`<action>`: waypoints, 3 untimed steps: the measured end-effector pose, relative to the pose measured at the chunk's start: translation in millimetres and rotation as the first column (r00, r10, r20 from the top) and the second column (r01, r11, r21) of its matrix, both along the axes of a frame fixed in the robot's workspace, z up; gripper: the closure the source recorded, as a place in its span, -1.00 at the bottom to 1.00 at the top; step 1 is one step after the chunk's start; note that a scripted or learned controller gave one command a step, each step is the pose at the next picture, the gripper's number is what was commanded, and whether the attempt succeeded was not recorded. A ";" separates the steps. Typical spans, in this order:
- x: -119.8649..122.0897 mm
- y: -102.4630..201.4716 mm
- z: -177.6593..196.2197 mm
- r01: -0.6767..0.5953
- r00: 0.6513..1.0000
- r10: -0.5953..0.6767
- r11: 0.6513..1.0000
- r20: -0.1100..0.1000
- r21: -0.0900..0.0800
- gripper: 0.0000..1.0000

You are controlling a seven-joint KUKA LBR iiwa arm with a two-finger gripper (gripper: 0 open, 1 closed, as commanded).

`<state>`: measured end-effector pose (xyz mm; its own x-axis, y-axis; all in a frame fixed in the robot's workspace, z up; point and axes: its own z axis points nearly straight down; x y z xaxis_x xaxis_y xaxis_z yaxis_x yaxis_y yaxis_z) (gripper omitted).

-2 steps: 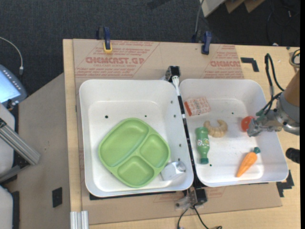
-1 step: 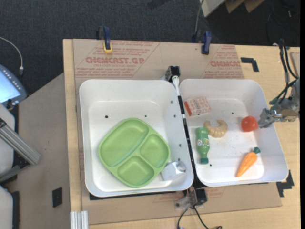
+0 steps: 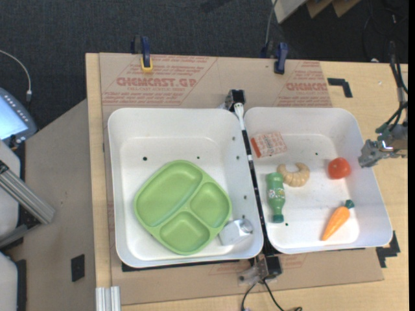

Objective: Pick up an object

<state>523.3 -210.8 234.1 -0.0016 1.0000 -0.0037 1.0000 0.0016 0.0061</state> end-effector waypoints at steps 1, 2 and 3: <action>12.0 43.8 4.4 -0.004 1.000 0.004 1.000 -0.001 0.003 1.00; 22.4 96.9 13.2 -0.005 1.000 0.005 1.000 -0.001 0.004 1.00; 37.9 158.2 12.3 -0.006 1.000 0.006 1.000 -0.003 0.005 1.00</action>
<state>561.2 -52.6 246.5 -0.0073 1.0000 0.0011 1.0000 0.0073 0.0035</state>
